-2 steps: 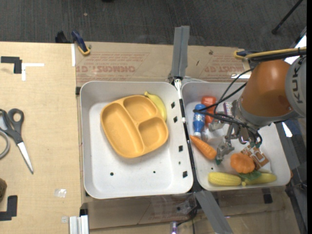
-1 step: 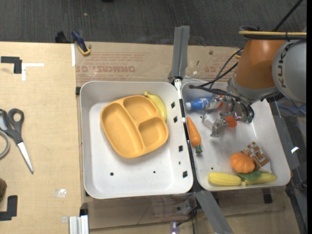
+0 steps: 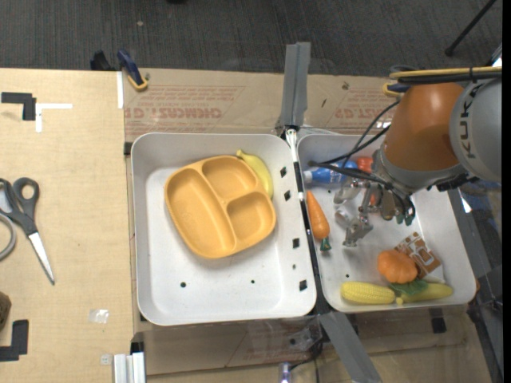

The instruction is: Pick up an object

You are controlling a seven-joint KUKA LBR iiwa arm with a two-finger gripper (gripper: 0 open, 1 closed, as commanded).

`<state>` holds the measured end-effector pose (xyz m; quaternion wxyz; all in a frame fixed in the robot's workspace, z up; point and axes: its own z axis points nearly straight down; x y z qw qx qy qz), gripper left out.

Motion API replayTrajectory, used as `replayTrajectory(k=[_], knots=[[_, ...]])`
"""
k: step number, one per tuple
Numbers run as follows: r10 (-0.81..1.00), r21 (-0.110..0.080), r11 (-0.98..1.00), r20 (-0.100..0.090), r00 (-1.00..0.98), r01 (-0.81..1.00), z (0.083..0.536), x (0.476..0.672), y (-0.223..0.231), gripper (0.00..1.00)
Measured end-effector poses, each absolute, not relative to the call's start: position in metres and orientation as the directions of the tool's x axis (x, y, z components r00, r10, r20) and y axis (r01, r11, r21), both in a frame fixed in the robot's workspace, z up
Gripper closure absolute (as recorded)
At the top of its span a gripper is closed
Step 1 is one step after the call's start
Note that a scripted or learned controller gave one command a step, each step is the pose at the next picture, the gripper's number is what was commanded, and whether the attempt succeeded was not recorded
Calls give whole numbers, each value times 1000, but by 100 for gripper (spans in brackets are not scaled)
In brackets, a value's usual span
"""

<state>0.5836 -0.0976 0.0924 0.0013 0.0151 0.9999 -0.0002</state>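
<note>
Seen from the fixed camera above the bench, the gripper (image 3: 357,223) hangs over the middle of the right bin (image 3: 463,238), its metal fingers (image 3: 355,231) pointing down toward bare white floor, parted a little and with nothing between them. The nearest candidates for a pick lie on either side of it: a toy carrot (image 3: 318,216) just to its left, against the wall shared with the left bin (image 3: 144,238), its long axis running roughly front to back with the green stub toward the viewer; and a small orange pumpkin-like toy (image 3: 397,266) below and to the right, touching a brown-and-white block (image 3: 418,250). An ear of corn (image 3: 369,294) lies crosswise along the bin's near edge, end to end with a yellow piece (image 3: 431,291) on a green stalk. A blue item (image 3: 327,175) sits near the far wall, partly hidden by the arm. In the left bin a yellow divided plate (image 3: 219,206) rests with a banana (image 3: 259,170) tucked against its far rim. The carrot looks closest, so a short shift left, with the jaws set across its narrow width, seems the likeliest approach.
</note>
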Motion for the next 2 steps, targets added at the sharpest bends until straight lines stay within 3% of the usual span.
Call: replayTrajectory(k=[1,2], knots=[[-22,0,1000,-2,-1000,-22,92,538,-118,0],[-11,-5,1000,-22,-1000,-11,97,493,-144,0]])
